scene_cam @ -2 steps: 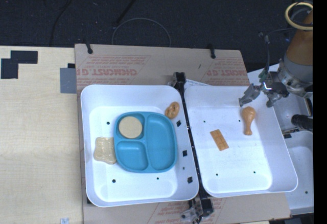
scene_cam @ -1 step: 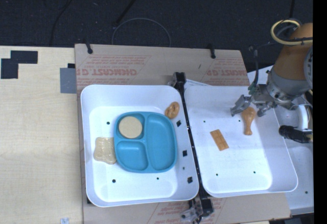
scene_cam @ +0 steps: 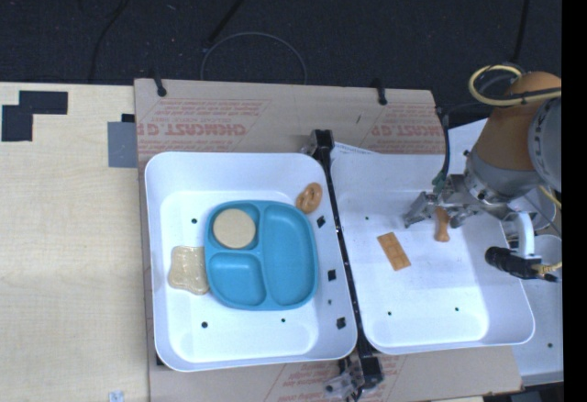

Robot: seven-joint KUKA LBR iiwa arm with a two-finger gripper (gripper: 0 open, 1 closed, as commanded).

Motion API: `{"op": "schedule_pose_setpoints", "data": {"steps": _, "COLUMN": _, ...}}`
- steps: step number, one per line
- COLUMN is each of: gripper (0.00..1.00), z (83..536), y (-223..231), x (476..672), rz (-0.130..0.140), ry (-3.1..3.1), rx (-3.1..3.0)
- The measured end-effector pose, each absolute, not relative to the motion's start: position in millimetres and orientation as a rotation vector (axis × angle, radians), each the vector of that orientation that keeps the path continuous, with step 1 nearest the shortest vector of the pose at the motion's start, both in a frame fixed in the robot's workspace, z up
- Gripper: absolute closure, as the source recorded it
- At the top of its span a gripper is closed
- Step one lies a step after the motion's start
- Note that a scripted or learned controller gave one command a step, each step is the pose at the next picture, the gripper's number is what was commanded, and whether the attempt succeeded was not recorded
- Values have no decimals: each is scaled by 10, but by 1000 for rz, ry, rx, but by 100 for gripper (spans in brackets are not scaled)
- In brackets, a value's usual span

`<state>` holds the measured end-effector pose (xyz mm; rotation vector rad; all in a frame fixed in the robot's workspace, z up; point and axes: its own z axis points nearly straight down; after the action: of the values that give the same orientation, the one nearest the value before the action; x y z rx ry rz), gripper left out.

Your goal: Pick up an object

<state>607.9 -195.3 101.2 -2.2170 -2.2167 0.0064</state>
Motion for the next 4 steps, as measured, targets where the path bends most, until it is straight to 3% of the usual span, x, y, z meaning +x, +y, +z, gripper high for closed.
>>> {"op": "schedule_pose_setpoints", "data": {"steps": 1, "gripper": 100, "z": 1144, "y": -1960, "x": 6093, "rz": 4, "ry": -2219, "rx": -2219}}
{"op": "schedule_pose_setpoints", "data": {"steps": 4, "gripper": 100, "z": 2844, "y": -1890, "x": 6091, "rz": -1, "ry": -2225, "rx": -2221}}
